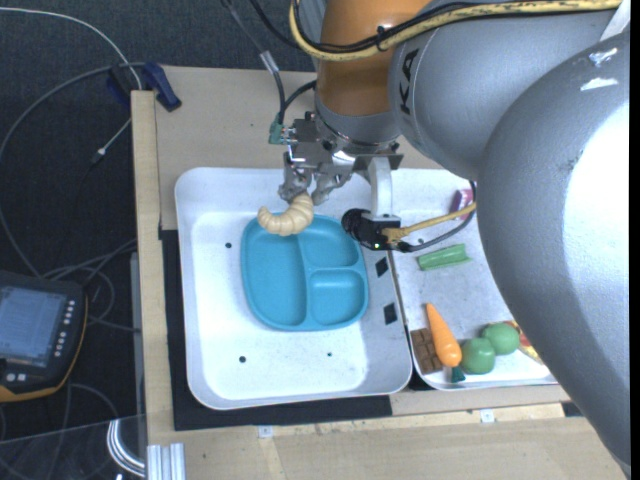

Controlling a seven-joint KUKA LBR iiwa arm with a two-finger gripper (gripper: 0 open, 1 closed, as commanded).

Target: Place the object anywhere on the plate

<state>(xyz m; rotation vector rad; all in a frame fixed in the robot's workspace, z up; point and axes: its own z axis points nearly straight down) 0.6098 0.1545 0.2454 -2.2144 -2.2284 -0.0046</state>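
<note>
So the arm [480, 98] eats up most of the top right, and it hides a good chunk of the right bin [470, 288], basically everything past 3 o'clock. You only get a slice of that bin's floor.

The gripper [303, 193] hangs off the wrist over the left bin [200, 298], at about 12 o'clock from the plate [305, 278]. Its fingers are clamped on one end of the croissant [288, 217]; the rest of the pastry curls down and to the left, over the plate's 11 o'clock corner. Can't tell if it's touching the plate rim or floating just above it.

Counts, as far as I can see:
- 2 white bins, side by side
- 1 blue plate with three compartments, nothing sitting in any of them
- 1 croissant
- 1 carrot [443, 334] in the right bin, at 4 o'clock from the plate
- 2 green round things [490, 348] right next to the carrot, touching each other, maybe apples or limes, too small to say
- 1 green stick-shaped thing [442, 257] at 3 o'clock from the plate
- 1 brown block [424, 348] beside the carrot, partly cut by the bin wall

There's also something pinkish poking out under the arm at 2 o'clock, mostly hidden, no idea what it is. A tablet-looking screen [35, 328] sits off the bench at 9 o'clock, cut by the frame edge.
</note>
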